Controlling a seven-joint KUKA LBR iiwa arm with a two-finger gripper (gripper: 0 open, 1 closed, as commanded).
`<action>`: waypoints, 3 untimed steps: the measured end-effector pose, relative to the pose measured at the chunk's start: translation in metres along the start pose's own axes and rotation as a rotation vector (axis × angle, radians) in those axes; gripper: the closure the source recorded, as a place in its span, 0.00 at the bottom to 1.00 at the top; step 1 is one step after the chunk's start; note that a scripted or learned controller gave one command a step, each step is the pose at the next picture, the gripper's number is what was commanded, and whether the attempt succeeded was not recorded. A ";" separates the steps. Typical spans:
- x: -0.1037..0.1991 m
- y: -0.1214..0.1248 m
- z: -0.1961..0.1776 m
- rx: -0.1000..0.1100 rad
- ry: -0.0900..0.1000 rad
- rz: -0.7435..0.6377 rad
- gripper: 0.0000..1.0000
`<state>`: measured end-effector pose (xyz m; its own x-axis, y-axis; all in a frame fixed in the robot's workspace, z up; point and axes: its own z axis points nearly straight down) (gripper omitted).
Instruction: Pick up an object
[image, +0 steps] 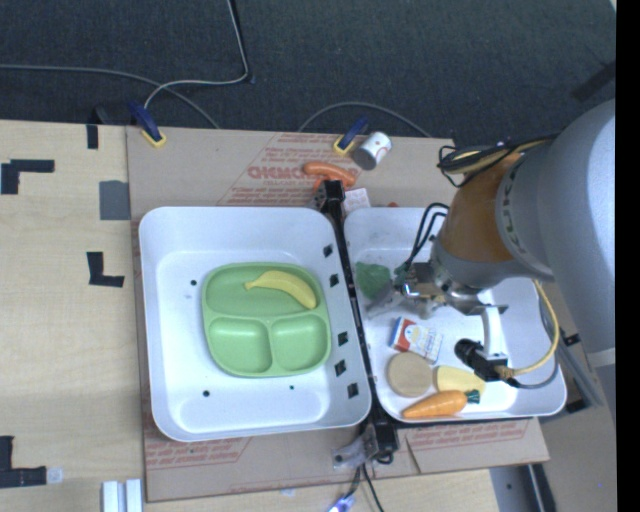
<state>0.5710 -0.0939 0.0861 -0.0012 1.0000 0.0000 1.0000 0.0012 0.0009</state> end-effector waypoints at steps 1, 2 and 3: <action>-0.004 0.047 0.000 -0.003 -0.001 0.000 0.00; -0.004 0.048 -0.011 -0.004 -0.002 -0.001 1.00; -0.004 0.047 -0.010 -0.003 -0.002 -0.001 0.00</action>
<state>0.6183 -0.0984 0.0962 -0.0022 1.0000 -0.0023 1.0000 0.0022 0.0041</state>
